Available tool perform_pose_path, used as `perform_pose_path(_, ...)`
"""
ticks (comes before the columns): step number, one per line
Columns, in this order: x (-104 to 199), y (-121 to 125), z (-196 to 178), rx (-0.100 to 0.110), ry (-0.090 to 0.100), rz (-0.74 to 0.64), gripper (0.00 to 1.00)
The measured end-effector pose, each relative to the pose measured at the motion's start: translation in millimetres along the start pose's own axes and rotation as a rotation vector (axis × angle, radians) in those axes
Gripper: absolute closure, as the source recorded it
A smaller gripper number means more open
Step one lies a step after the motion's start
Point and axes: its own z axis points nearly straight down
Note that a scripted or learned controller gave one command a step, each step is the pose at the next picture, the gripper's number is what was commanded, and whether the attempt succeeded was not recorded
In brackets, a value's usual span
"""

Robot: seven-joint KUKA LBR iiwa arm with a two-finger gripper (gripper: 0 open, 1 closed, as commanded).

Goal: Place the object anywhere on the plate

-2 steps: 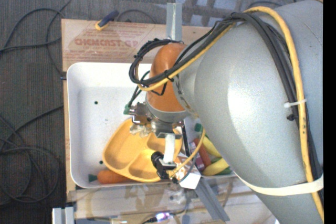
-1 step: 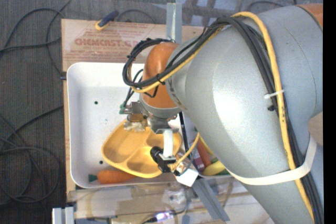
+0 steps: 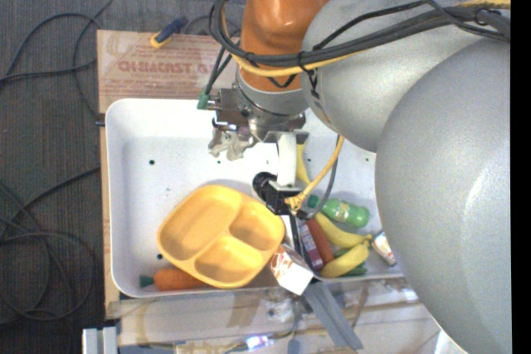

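Note:
A yellow plate (image 3: pixel 222 238) with three compartments lies tilted in the front half of the left white bin (image 3: pixel 133 178), and nothing rests on it. My gripper (image 3: pixel 227 142) hangs over the bin's bare floor just behind the plate, apart from it, with nothing seen in it. An orange carrot (image 3: pixel 176 280) pokes out from under the plate's front left rim. To the right of the plate lie two yellow bananas (image 3: pixel 347 251), a green item (image 3: pixel 349 214), a dark red bottle (image 3: pixel 312 243) and a small white and red carton (image 3: pixel 291 272).
The arm's large grey body covers the right side of the view and the second bin. A printed cardboard sheet (image 3: pixel 153 66) lies behind the left bin with a blue and yellow tool (image 3: pixel 167 31) on its far edge. Cables trail on the dark floor at left.

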Motion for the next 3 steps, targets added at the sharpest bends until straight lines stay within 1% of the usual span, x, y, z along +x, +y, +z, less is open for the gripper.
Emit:
perform_pose_path(1, 20.0, -63.1, -11.0, 0.001, -0.001, 0.102, 1.00)
perform_pose_path(2, 66.4, -19.8, 182.0, -0.007, 0.009, 0.195, 1.00)
perform_pose_path(3, 67.1, 4.1, 101.1, 0.001, -0.001, 0.495, 1.00)
